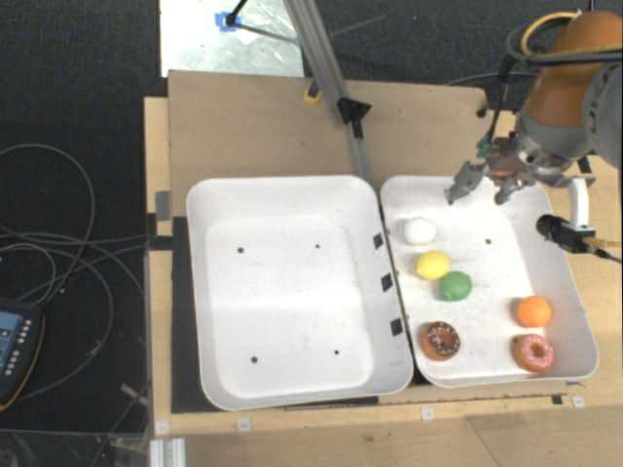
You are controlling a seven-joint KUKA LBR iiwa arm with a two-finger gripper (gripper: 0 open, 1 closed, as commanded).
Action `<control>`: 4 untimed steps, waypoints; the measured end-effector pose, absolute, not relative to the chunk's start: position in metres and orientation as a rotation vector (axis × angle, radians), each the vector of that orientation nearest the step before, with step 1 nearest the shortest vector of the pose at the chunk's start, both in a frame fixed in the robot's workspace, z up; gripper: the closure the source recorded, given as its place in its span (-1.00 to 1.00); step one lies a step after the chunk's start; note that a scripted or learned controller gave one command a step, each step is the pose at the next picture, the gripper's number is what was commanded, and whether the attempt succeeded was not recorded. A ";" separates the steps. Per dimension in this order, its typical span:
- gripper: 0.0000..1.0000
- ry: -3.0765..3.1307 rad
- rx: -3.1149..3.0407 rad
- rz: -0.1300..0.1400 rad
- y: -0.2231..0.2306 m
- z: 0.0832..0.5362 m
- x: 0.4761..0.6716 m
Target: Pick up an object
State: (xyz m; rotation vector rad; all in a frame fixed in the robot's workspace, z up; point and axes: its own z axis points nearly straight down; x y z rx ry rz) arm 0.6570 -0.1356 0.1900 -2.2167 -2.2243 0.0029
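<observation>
Hovering open above the right bin (560,261), end effector (482,193) grips nothing.

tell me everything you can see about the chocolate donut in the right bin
The chocolate donut is a small dark brown ring with a pale hole at its middle and light flecks on its top, like toy food. It lies flat on the floor of the right bin, in the near left corner by the bin's left wall. It lies apart from the green ball beyond it and the pink donut to its right.
</observation>
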 end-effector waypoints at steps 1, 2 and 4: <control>-1.00 -2.220 -2.219 0.004 -0.145 0.133 0.656; -1.00 -2.222 -2.219 0.003 -0.144 0.089 0.656; 1.00 -2.230 -2.223 -0.008 -0.143 0.168 0.658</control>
